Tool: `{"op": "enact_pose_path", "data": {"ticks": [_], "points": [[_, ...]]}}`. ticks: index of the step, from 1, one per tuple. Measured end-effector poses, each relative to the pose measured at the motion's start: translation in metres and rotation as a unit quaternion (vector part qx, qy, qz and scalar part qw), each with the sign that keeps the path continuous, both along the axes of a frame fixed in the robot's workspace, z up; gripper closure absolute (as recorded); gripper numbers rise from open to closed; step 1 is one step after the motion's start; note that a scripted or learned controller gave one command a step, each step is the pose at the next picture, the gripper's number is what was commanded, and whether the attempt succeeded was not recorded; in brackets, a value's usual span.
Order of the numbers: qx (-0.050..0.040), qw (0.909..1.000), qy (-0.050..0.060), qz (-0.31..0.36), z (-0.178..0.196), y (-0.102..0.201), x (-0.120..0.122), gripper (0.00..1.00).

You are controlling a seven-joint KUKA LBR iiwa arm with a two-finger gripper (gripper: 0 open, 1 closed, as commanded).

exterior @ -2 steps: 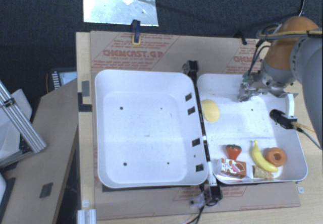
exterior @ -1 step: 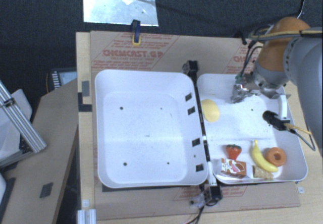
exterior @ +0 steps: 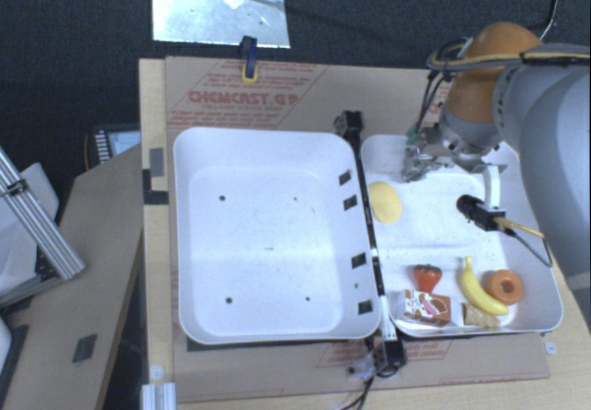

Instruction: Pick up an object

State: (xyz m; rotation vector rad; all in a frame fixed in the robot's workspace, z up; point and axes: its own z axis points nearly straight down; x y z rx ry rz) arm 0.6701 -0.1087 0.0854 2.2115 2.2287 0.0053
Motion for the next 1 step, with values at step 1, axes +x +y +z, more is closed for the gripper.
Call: {"op": "enact_pose_path", "data": {"ticks": [1], "points": [[-0.0003, 1.0, -0.001, 0.0, 0.0505, 0.0267, 0.0002, 1.0]]}}
